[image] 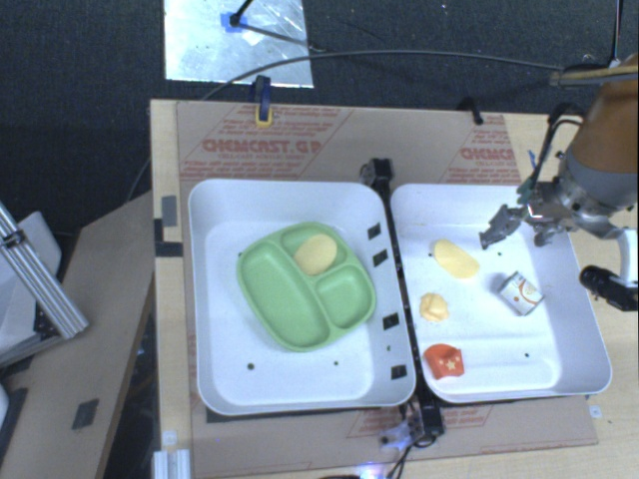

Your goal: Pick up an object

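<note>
On your worktop (329,133), the left bin (225,297) holds a green divided plate (300,292) with a yellow piece (317,253). In the right bin (569,357) lie a pale yellow piece (455,260), a small can (519,292), a red item (444,360) and a yellow lump (433,307). The gripper (519,223) hovers above (whether the jaws are parted or closed, you can't tell); nothing looks lifted yet.

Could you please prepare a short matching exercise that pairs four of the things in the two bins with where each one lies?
Things:
1. green divided plate
2. red object
3. small white can
4. pale yellow piece

Places:
A. right bin, near front edge
B. left bin, in the middle
C. right bin, nearest the gripper
D. right bin, toward the right wall, on its side

Pairs: 1-B, 2-A, 3-D, 4-C
</note>
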Robot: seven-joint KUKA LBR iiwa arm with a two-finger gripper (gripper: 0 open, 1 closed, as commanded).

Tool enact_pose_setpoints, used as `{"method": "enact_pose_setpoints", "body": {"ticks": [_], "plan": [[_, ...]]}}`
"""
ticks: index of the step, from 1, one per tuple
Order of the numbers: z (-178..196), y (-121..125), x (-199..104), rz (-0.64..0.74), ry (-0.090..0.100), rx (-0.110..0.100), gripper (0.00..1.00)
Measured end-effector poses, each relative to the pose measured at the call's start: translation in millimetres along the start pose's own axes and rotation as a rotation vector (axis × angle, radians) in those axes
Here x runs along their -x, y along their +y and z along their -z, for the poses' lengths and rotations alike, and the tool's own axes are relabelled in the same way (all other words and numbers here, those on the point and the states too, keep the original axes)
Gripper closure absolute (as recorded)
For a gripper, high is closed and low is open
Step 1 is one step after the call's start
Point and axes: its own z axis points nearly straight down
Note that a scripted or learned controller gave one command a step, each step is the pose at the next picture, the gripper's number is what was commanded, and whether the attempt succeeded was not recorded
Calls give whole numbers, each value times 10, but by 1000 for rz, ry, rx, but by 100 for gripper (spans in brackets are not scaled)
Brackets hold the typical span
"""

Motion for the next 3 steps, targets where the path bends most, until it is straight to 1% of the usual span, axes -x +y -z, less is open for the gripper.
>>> {"method": "enact_pose_setpoints", "body": {"ticks": [1,2,3], "plan": [[68,27,-3,2,-2,12,0],[-353,6,19,0,-2,9,0],[-964,64,25,0,-1,9,0]]}}
